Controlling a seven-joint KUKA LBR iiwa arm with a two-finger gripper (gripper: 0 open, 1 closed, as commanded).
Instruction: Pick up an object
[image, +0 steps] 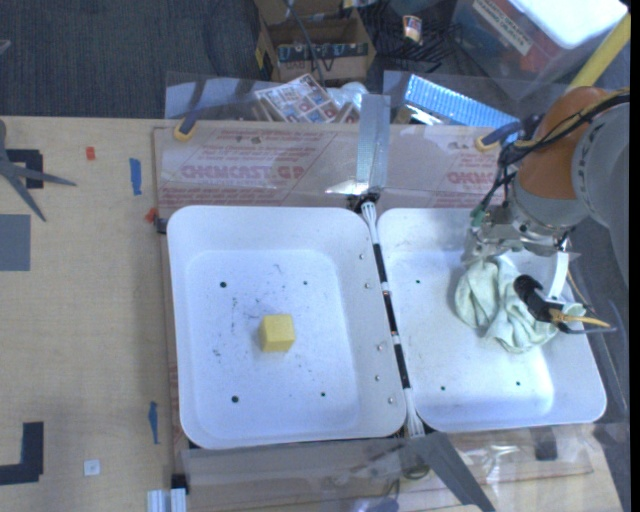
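My gripper (508, 256) is over the right bin (450, 400), at the far edge of a crumpled pale cloth (488, 300); jaw state: cannot tell; yellow cube (278, 332) sits mid left bin (200, 260), well apart.

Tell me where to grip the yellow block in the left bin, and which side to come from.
Grip the yellow block across two opposite flat side faces, coming straight down from above. It sits flat on the floor of the left bin, alone near the middle and clear of the walls, so every side looks free.
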